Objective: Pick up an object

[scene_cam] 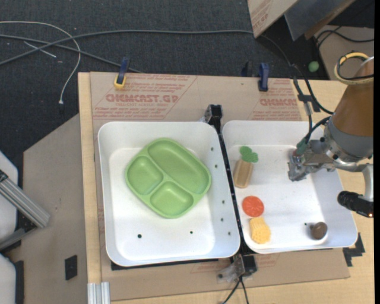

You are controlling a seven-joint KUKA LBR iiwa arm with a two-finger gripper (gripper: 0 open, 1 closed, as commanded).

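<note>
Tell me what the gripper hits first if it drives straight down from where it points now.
Probably bare floor of the right bin: the gripper points down over open white surface, though depth is uncertain.

Smooth, glossy white plastic bins (pixel 113 196) sit on matt brown cardboard (pixel 154 95); the green divided tray (pixel 168 177) looks satin plastic.

A dark grey carpet (pixel 53 89) covers the floor, with thin white cables (pixel 41 35) looping across it beyond the counter's (pixel 160 279) far-left corner. Cardboard printed with red letters (pixel 142 98) tops the counter, held by two blue clamps (pixel 123 71) at its far edge. A cardboard box (pixel 270 13) sits past the far-right corner.
</note>
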